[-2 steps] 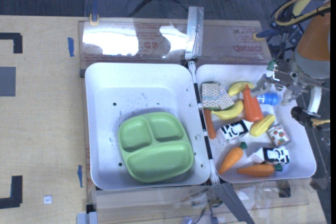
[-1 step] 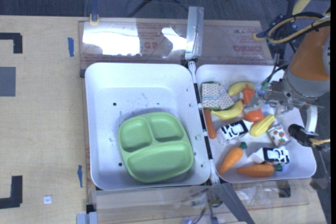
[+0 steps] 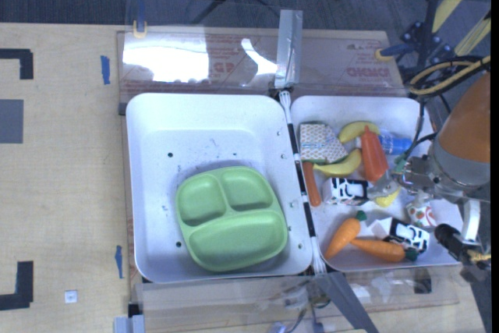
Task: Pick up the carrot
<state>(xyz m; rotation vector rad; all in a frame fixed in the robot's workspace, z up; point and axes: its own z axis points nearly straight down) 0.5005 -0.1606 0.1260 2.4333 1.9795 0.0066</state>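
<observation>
White plastic makes up the two bins: the left bin (image 3: 156, 129) and the right bin (image 3: 405, 107), set side by side on the wooden surface (image 3: 54, 168). The left bin holds one thing, a green plate (image 3: 230, 218) with three compartments, lying toward the near side.

The right bin is crowded. Two carrots lie at its near edge: one carrot (image 3: 343, 236) tilted, its green top up toward the bin's middle, and a second carrot (image 3: 380, 248) lying flat just beside it, the two almost touching at their tips. Two bananas show: one banana (image 3: 356, 129) near the far wall and another banana (image 3: 341, 164) below it. There is one patterned packet (image 3: 320, 142), one reddish sausage-like stick (image 3: 311, 183) along the left wall, one orange-red bottle (image 3: 374, 155) with a blue piece (image 3: 395, 144) beside it, and two black-and-white toys (image 3: 348, 188) (image 3: 410, 236), too small to identify.

The arm (image 3: 468, 144) enters from the right and is cut off by the frame edge. Its end effector (image 3: 405, 175) hangs over the right side of the right bin, well apart from both carrots; whether it is wide or narrow cannot be told, as its tips blur into the clutter beneath.
</observation>
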